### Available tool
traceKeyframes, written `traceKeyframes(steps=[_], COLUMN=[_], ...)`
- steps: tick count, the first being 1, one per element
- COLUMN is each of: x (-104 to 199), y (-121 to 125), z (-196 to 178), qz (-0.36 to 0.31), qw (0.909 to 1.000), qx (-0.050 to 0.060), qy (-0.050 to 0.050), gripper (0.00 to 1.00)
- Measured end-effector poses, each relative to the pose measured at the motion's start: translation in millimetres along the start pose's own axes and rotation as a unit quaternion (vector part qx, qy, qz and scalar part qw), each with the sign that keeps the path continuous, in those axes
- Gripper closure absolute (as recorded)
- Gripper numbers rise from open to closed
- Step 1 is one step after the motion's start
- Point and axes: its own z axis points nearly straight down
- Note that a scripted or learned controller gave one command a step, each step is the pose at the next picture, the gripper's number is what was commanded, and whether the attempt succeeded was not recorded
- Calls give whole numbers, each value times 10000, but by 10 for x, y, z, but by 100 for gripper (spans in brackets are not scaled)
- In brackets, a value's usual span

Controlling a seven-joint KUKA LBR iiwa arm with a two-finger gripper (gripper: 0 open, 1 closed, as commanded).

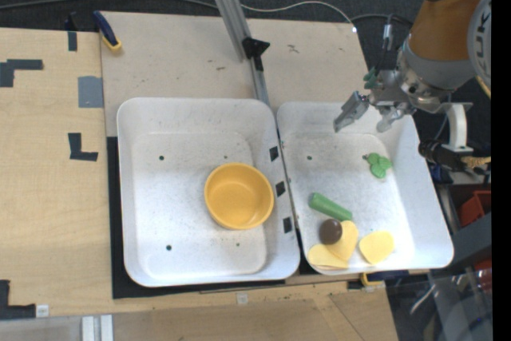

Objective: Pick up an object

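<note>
My gripper (369,116) hangs over the far part of the right bin (423,196), its two grey fingers spread open with nothing between them. Below it in that bin lie a small green lump (378,164), a green cylinder (330,208), a brown ball (330,231) and two yellow pieces (377,247) near the front wall. The brown ball rests against the left yellow piece. A yellow bowl (239,196) stands upright in the left bin (144,172).
A grey metal pole (231,4) slants down from the top to the wall between the bins. Black clips sit on that dividing wall. A blue and yellow tool (106,30) lies on the bench at the far left.
</note>
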Motion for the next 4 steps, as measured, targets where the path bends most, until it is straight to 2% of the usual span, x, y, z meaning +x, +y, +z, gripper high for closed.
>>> traceKeyframes(steps=[1, 2, 4], x=[-1, 41, 46], y=[0, -95, -257], z=[-1, 591, 1761], qz=[3, 7, 6], qw=[10000, 10000, 10000], qx=[-1, 31, 9], qy=[0, -1, -8], gripper=[0, 0, 0])
